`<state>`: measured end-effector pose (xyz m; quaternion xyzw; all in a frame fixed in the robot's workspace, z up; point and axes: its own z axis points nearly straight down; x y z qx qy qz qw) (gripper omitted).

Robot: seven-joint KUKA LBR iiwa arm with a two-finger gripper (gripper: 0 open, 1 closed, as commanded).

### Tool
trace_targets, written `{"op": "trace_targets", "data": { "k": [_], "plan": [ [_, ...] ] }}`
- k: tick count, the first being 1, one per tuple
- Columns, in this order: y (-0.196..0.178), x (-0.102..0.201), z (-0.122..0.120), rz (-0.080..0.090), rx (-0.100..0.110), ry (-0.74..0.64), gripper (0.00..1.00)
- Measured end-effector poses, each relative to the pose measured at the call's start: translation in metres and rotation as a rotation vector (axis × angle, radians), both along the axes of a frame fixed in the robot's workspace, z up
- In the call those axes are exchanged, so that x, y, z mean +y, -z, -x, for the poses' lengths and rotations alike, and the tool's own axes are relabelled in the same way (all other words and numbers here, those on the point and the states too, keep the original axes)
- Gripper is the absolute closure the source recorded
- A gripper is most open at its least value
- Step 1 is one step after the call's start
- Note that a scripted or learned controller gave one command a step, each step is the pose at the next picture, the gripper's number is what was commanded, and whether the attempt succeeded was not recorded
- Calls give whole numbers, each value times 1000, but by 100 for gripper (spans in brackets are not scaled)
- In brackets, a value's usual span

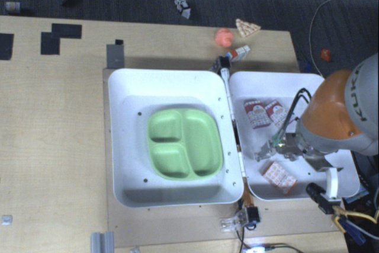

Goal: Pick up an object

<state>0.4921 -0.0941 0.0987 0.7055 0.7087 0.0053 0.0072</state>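
My gripper [267, 151] hangs low inside the right bin [254, 186], under the arm's orange band [331, 109]. A red and white packet [263, 112] lies toward the back of that bin, just beyond the gripper. A second, smaller reddish packet [278, 176] lies on the bin floor just in front of the gripper and slightly to its right. The gripper's tip sits between the two packets, close to the smaller one; the arm's body hides whether it touches anything.
The left bin [127, 127] holds a green divided tray [185, 143]. Behind the bins, on the bench, lie a pink ball [224, 37], a wedge-shaped toy [247, 27] and a small tube [237, 54]. Cables run at the front right.
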Motion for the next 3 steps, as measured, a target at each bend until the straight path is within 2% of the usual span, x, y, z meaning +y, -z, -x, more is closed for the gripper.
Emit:
{"op": "trace_targets", "data": {
  "k": [1, 2, 3],
  "plan": [
    [-11, 1, -2, 0, -4, -2, 100],
    [-11, 1, -2, 0, -4, -2, 0],
    [12, 10, 3, 0, 10, 2, 0]
  ]
}}
